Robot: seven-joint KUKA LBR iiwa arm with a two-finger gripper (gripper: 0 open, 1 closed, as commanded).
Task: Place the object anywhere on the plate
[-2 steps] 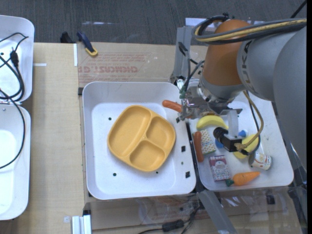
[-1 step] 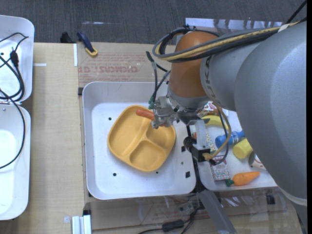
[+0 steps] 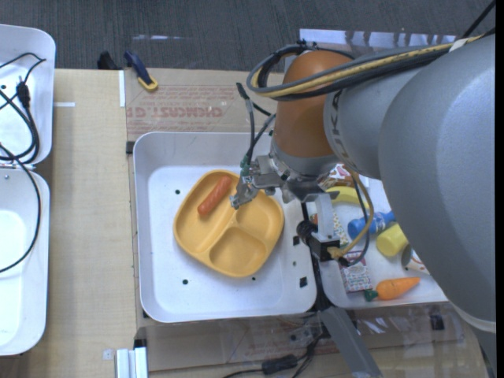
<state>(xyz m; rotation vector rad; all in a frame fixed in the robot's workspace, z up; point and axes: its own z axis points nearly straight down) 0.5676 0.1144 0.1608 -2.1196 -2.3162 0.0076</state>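
Arm (image 3: 378, 116) over right bin's toys (image 3: 378, 235), pincer (image 3: 242, 193) above plate (image 3: 228, 227)

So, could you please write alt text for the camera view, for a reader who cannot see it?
An orange sausage lies in one compartment of a yellow divided plate inside a white bin, with the grey arm's claw just above the plate beside it. A second bin to the right holds a carrot and other toys.

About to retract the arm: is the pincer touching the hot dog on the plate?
Apart. In the camera view the hot dog lies in the yellow plate's upper-left compartment, with bare plate showing between it and the pincer to its right.
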